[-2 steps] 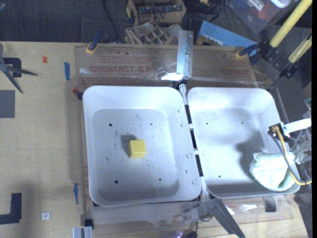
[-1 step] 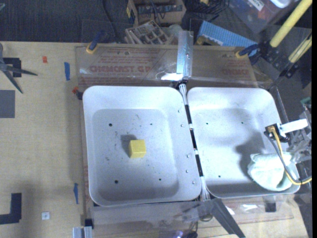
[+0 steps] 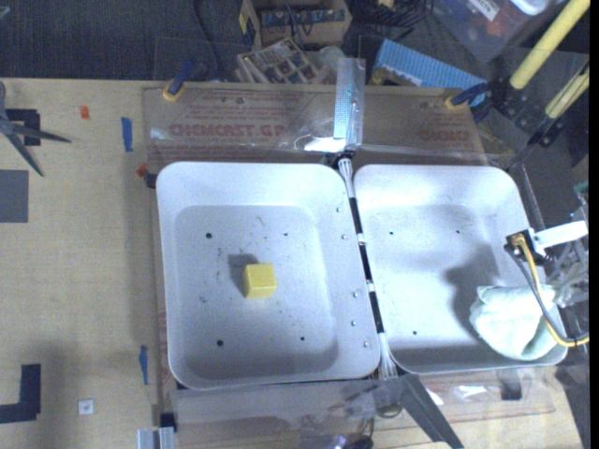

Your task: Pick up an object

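Pale crumpled cloth [image 3: 508, 320] in right bin [image 3: 421, 204], yellow block [image 3: 260, 280] in left bin [image 3: 187, 204]

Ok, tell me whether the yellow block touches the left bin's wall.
Apart. The camera view shows the yellow block on the left bin floor, with bare white floor on every side of it.

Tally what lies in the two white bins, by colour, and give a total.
Yellow: 1, a small yellow block in the left bin.
White to pale green: 1, a crumpled soft item in the right bin, at its right edge.
Total: 2
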Robot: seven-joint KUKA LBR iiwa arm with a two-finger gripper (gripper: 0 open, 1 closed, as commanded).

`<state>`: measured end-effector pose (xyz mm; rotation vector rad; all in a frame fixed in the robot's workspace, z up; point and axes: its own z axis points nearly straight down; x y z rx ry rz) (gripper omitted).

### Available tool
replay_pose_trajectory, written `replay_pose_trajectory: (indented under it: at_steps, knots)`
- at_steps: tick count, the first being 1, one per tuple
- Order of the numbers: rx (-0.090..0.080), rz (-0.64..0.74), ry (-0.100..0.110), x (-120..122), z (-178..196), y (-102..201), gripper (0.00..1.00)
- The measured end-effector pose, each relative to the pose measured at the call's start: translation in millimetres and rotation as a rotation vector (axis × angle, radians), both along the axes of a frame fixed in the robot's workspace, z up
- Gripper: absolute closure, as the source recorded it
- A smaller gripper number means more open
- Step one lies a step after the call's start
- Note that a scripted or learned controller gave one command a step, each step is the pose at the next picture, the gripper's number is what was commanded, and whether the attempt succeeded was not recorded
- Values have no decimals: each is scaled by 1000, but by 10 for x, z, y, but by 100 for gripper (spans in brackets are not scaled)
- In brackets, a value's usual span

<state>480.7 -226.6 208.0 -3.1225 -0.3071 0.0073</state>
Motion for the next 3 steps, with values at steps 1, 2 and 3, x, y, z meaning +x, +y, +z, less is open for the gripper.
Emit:
replay_pose_trajectory:
  at_steps: [1,2,3]
  knots:
    - [-4,11,-4,-2,1364,43,100]
    - [-5,15,-3,6,1458,50,100]
    - [-6,18,-2,13,1551,53,100]
